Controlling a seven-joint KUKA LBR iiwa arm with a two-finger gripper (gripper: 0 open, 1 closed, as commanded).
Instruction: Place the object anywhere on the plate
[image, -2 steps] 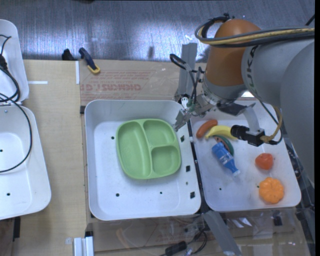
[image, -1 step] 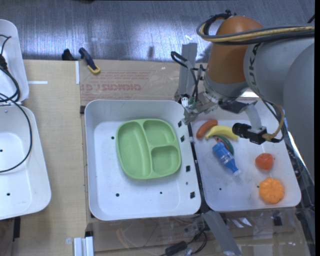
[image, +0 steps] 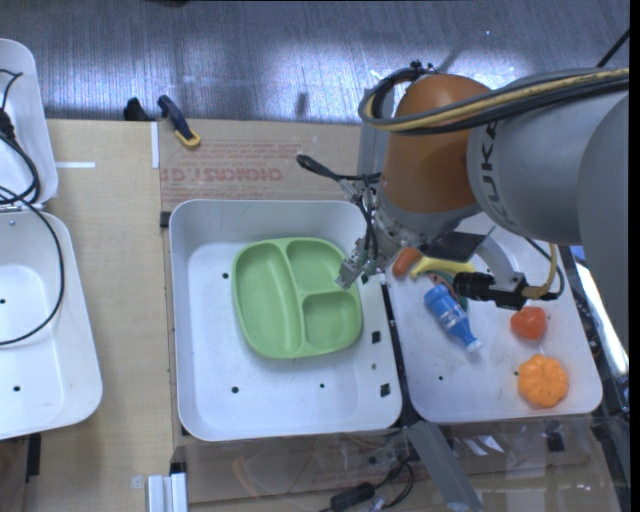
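Green plate lies immediately left of pincer; pincer state indeterminate, held object not discernible.

Even, bright overhead light; the white bins read clean with only soft, short shadows. Streaky glare on the far metal floor, plus a highlight on the arm's orange band. Focus is decent at center, with mild softness at the frame edges.
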